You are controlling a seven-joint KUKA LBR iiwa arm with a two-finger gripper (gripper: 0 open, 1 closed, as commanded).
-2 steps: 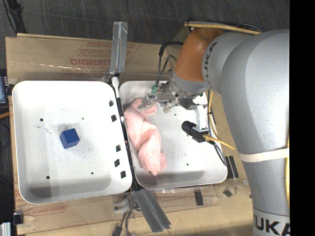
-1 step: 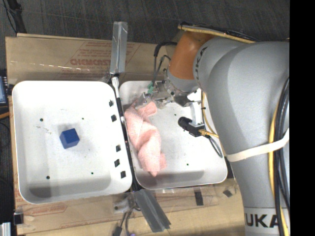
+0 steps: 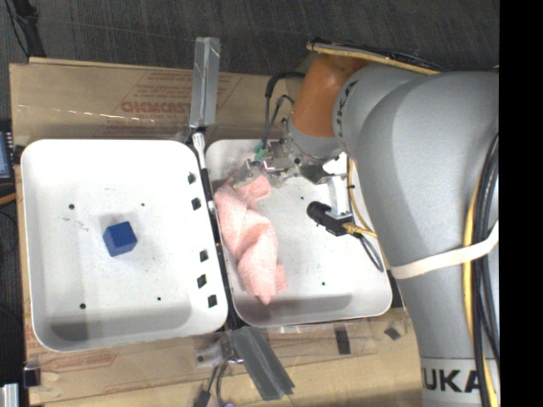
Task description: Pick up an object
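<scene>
Cloth — pink, crumpled — in right bin.

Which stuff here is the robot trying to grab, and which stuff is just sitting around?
For the job:
- claw, at the top of the pink cloth
- pink cloth, crumpled in the right bin
- blue cube in the left bin, another thing it could pick up

Just lying about:
- cardboard sheet under the bins
- metal divider clamp between the bins
</scene>
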